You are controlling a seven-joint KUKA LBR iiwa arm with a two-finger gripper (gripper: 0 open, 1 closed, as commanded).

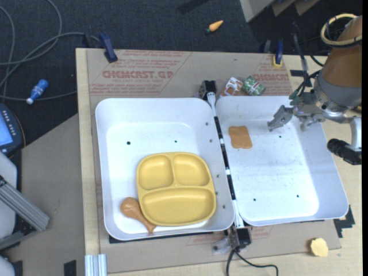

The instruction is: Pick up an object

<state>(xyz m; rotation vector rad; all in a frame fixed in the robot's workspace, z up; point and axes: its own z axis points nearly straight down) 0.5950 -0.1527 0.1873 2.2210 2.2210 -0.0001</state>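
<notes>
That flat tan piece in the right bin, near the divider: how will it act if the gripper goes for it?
The tan piece lies very flat on the right bin floor, so fingers will probably struggle to get under its edges. It looks thin and light, likely to slide on the smooth white surface if nudged. Its flat squarish shape should not roll.

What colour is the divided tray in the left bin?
Yellow; the divided tray shows plainly in the camera view.
</notes>
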